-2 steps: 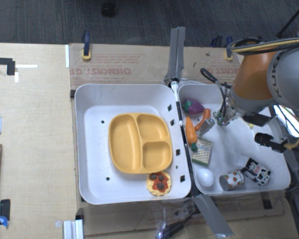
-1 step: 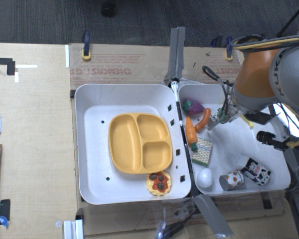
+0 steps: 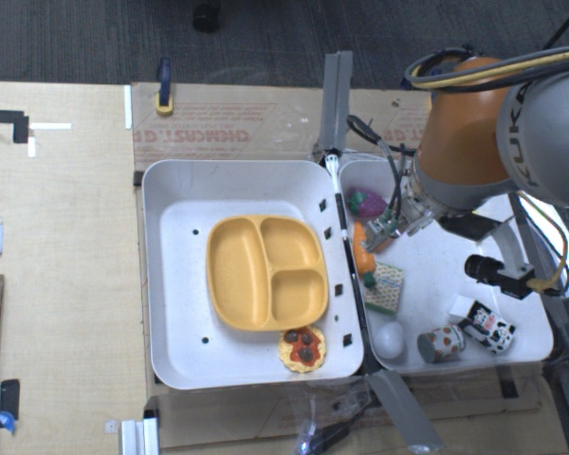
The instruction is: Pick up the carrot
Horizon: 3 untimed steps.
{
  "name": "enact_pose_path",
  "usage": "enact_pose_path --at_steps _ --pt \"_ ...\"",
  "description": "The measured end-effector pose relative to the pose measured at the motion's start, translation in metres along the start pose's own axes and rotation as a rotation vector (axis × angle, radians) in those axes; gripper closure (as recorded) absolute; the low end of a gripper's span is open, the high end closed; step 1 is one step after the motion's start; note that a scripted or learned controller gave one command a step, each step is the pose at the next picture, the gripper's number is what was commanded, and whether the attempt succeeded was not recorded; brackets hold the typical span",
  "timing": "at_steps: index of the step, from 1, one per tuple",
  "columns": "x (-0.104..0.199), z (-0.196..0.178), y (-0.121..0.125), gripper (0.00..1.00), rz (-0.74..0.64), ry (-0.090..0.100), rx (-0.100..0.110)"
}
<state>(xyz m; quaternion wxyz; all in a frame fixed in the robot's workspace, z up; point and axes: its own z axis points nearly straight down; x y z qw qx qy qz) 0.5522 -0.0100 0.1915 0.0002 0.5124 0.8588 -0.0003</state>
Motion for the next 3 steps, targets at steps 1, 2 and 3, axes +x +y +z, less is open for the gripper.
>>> enact_pose_path --at_steps 1,2,3 --pt "0.072 0.001 -0.043 1.00 0.206 0.002 0.004" --pt "0.036 -0.038 -0.064 1.00 0.101 -0.001 0.000" --pt "0.089 0.001 -0.038 1.00 0.280 0.001 0.005"
